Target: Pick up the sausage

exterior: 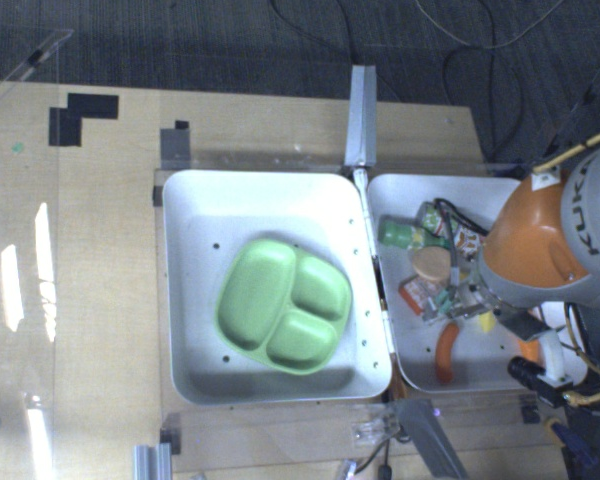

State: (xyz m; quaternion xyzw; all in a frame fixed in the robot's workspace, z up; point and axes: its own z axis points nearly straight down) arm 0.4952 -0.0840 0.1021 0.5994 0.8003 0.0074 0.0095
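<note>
The sausage [446, 352] is a short orange-red link lying almost upright on the floor of the right bin [500, 376], near its front wall. My gripper [457, 304] hangs just behind the sausage's upper end, among the cluttered items in that bin. Nothing shows as held in it. The arm's orange band [530, 243] and grey wrist cover the right side of the bin.
Behind the gripper lie a green bottle [401, 233], a round tan disc [431, 263] and a red packet [416, 295]. A small yellow piece [487, 320] sits to the gripper's right. The left bin [185, 268] holds a green divided plate [285, 305].
</note>
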